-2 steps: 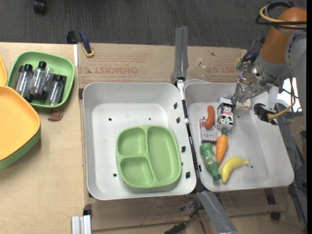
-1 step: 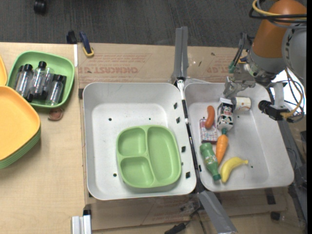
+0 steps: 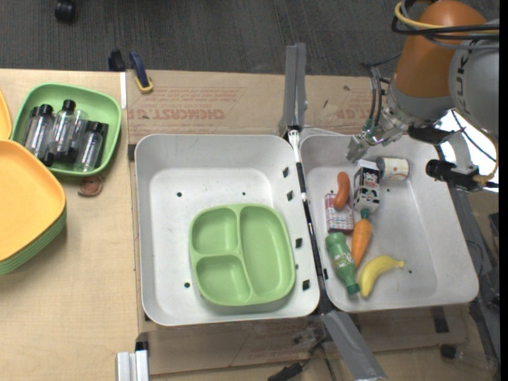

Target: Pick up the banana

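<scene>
Your banana lies flat at front of right bin, just beside carrot and bottle. Gripper hangs over back corner, well apart from banana; cannot tell its state.

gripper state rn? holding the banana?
Gripper: open/closed cannot be told; it sits above the right bin's far end, holding nothing visible. Banana lies in the bin's near end, apart from it.

The orange plates run off the left edge. The arm is cut off at the right edge, and the small carton has print too small to read.
</scene>
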Controlling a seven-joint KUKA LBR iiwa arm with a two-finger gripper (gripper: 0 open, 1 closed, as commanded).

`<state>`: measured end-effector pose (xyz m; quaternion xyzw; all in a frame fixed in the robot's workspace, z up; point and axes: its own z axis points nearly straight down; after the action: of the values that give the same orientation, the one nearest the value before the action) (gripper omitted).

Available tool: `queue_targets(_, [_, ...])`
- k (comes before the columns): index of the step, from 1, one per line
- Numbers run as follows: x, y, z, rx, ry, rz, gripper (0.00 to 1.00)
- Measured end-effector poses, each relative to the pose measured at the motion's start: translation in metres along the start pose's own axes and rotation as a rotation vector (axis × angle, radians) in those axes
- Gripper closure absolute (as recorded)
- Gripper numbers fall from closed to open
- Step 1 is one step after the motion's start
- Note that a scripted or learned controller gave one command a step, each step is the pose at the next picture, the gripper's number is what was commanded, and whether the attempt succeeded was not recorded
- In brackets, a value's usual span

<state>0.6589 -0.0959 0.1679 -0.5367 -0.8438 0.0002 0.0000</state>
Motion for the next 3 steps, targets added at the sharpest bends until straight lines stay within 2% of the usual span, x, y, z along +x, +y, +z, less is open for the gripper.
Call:
queue_targets(1, [-0.087,-0.055,0.057,-0.002,-0.003,-0.055,1.0])
queue_targets(2, [-0.111,-0.058,0.048,-0.003,-0.002,0.465,1.0])
queue_targets(3, [-0.101,-0.047,0.033,0.001,-0.001,0.878,1.0])
